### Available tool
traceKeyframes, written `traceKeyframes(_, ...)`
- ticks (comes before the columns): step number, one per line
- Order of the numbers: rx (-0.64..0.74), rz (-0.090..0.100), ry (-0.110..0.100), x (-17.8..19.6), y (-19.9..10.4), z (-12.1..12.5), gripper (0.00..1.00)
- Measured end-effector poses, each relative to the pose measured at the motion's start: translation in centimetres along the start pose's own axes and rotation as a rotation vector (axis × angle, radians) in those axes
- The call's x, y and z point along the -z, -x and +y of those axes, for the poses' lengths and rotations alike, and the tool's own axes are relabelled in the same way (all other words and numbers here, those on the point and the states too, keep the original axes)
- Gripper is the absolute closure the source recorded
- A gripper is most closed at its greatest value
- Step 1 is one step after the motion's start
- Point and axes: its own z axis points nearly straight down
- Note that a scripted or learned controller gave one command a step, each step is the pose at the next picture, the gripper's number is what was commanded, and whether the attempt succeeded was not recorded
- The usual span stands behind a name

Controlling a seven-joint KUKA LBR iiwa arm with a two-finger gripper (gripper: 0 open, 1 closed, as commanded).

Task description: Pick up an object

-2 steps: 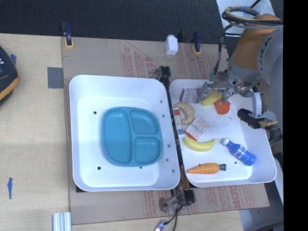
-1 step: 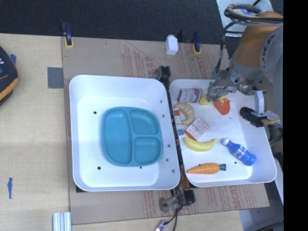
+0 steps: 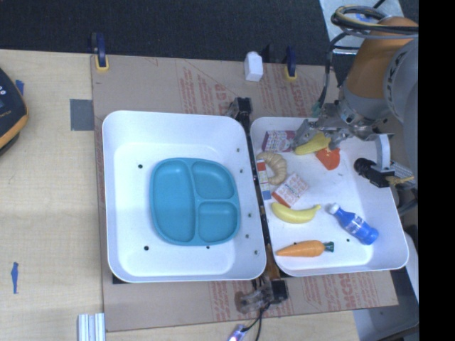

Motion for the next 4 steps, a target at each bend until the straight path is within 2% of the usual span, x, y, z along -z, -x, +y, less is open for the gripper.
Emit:
traceKeyframes(1, -0.006, -0.001, 0.007, -3.7, 2.1, 0.2, 0.0)
traceKeyframes(2, -0.004, -0.002, 0.01, -3.8, 4.2, -8.0, 0.0)
traceKeyframes(3, -0.003, -0.007, 0.011, -2.6, 4.5, -8.0, 1.0)
traceKeyframes(4, -0.003, -0.007, 0.011, -2.7, 4.5, -8.0, 0.0)
